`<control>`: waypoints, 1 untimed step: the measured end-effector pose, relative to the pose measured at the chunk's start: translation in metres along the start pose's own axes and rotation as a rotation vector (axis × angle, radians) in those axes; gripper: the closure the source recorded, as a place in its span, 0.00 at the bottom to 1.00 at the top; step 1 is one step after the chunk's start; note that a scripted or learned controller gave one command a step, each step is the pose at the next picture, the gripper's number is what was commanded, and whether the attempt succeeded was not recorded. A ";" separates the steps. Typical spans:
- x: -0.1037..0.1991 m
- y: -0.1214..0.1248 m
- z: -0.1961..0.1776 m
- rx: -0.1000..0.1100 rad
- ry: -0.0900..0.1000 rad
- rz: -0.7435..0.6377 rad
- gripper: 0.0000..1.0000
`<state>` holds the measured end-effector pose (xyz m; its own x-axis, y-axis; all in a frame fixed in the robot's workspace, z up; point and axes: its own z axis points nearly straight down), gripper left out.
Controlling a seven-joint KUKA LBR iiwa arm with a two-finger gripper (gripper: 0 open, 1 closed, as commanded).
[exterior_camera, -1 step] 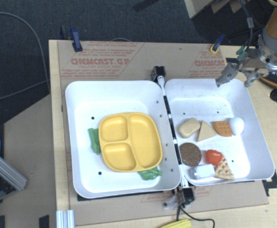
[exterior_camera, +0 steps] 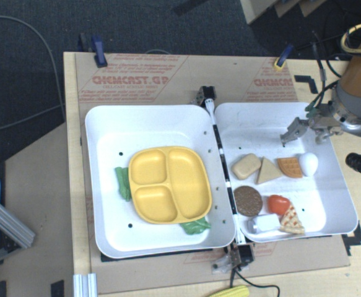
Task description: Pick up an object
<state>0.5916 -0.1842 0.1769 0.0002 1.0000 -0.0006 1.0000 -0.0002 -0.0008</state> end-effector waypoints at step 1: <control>-0.015 -0.023 0.093 0.000 0.001 0.001 0.00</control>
<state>0.5683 -0.1997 0.0844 0.0007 1.0000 0.0004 1.0000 -0.0007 -0.0006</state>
